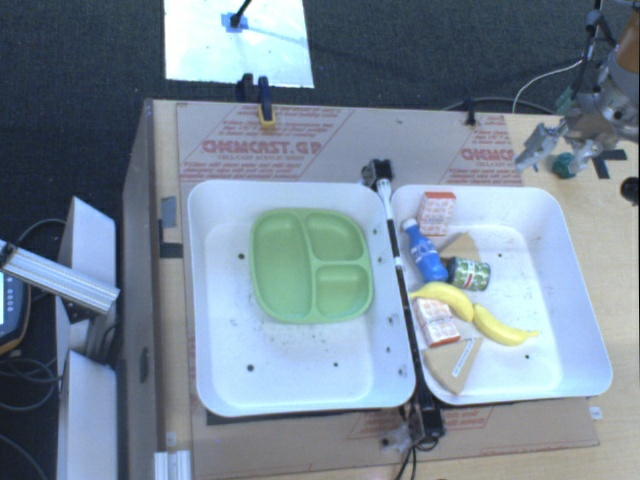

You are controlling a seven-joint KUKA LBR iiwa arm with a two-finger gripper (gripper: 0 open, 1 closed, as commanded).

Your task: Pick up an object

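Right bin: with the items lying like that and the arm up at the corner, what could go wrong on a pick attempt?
1. The banana, a small box and a tan card lie packed together, so a grasp there may catch two things or slip off.
2. The blue bottle lies close to the bin's left wall, leaving little room for a finger.
3. The gripper is outside the right bin, beyond its far right corner, so it must clear the rim on the way in.

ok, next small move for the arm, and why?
Probably swing the gripper left and forward over the right bin. It sits outside that bin's far right corner, while the banana, blue bottle and cartons are clustered along the bin's left half.
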